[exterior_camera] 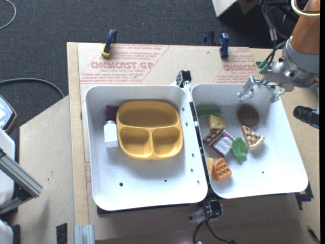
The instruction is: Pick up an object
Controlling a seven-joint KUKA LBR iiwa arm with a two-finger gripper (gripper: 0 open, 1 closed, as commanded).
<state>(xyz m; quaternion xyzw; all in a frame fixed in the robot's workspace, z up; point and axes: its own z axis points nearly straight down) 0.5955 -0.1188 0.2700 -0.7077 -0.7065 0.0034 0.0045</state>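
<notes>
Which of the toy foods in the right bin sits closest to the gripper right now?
The round dark brown cookie. It lies just below the gripper, near the bin's top edge; the pizza slice, cheese and waffle lie farther down.

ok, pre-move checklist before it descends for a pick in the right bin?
1. Gripper over the right bin: ok, above its upper edge.
2. Fingers spread, nothing between them: ok.
3. Target below: ok, the brown round piece lies nearest, just below the gripper.
4. Room around that target: ok, apart from the pie slice and the cheese wedge.
5. Gripper lined up over the target: cannot tell from this slanted view.
6. Left bin with yellow tray away from the path: ok.
</notes>
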